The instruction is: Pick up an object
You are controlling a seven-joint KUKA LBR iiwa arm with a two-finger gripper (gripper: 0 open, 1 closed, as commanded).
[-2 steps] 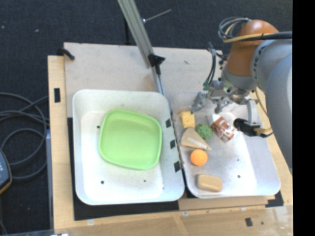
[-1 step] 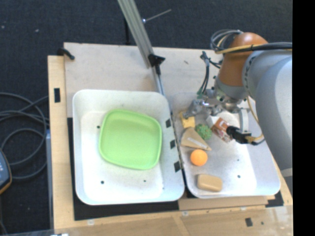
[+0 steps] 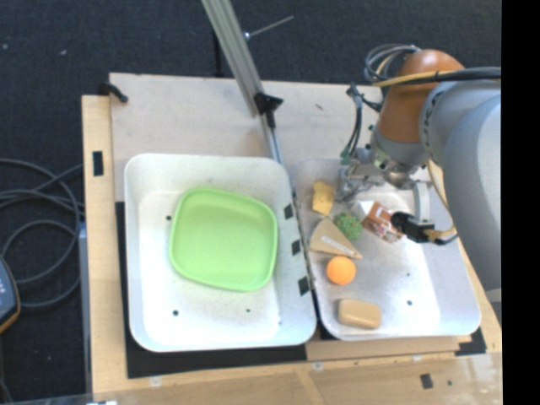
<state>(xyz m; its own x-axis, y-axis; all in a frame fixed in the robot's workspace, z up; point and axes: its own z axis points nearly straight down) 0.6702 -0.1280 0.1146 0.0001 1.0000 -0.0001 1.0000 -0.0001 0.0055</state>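
Gripper (image 3: 350, 184) is hanging low over the upper-left part of the right white shallow bin (image 3: 447, 310); cannot tell its state, the wrist hardware is hiding it. Nothing is visibly in its grasp. Just beside it toward the bin's left wall, the pale yellow cheese-like block (image 3: 322, 198) is sitting. Directly below the gripper in the view, the small green leafy toy (image 3: 348, 225) is lying, touching the tan wedge-shaped piece (image 3: 332, 243), whose long axis is running left-right. To its right the brown-and-white packet (image 3: 380, 221) is lying. Further down: the orange ball (image 3: 341, 271), then the tan oblong block (image 3: 359, 313). The lime-green square plastic plate (image 3: 224, 239) is sitting in the left white bin (image 3: 143, 310). Judging nearest targets: yellow block or green toy.
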